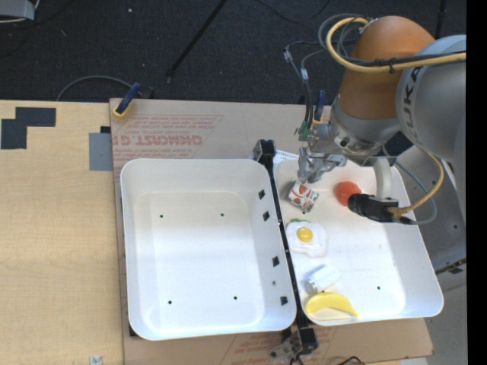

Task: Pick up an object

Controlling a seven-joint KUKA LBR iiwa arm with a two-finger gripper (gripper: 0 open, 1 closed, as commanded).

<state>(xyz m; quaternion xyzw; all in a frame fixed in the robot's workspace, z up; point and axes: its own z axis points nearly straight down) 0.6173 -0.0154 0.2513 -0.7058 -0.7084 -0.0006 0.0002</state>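
Hanging from the grey arm (430, 97), just below its orange band (384, 48), the claw (310, 175) sits above the far end of the white bin (403, 280) that holds the toy fried egg (305, 236). From the slanted overhead camera, the claw is beyond the egg, towards the back of the counter (53, 242). Whether it is open or closed cannot be told from this angle.

A small red-and-white object (303, 197) lies directly under the claw, between it and the egg. It is close to the egg but not touching it. It rests on the bin floor, and nothing shows it being gripped.

A red ball (346, 192) lies beyond the egg and to its right, beside the red-and-white object but apart from it. On the near side of the egg is a small white piece (323, 277), and nearer still a yellow banana (332, 305) in the bin's front corner. The white piece and the banana lie just beside each other.

To the left of the egg, a row of black clips (275, 234) runs along the seam where this bin meets the second white bin (198, 280). Both bins rest on a cardboard sheet (175, 131) that stretches away behind the egg. Far to the egg's left and beyond it, a small blue-and-yellow thing (125, 101) sits at the sheet's back corner.
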